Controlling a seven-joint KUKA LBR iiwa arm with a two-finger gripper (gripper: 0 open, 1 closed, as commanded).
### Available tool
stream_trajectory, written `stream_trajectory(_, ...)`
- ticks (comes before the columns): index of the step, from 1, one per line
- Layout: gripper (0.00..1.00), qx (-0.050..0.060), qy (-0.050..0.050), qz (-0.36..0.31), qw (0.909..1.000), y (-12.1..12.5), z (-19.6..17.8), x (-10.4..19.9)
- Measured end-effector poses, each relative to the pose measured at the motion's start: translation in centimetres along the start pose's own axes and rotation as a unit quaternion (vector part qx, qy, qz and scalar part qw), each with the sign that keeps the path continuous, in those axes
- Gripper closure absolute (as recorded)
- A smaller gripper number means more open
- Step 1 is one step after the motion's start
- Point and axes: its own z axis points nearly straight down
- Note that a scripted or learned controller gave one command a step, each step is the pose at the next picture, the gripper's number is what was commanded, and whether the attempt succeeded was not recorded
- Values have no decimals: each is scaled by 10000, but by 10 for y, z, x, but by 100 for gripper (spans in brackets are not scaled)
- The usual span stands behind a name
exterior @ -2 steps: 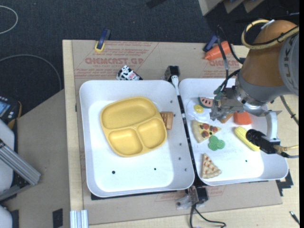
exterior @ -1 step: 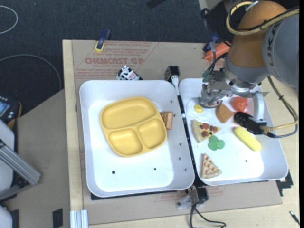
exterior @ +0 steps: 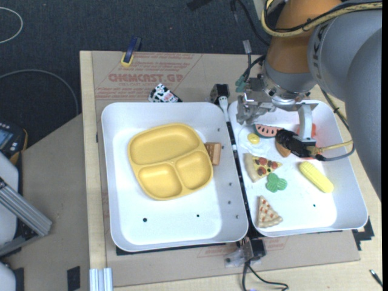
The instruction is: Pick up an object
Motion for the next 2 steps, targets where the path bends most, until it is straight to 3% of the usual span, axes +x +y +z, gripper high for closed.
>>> stream_trajectory(1,100,-1,-3,18,10000,5,-20,2)
stream_trajectory(2,100,49,-3,34,10000,3,1,-6)
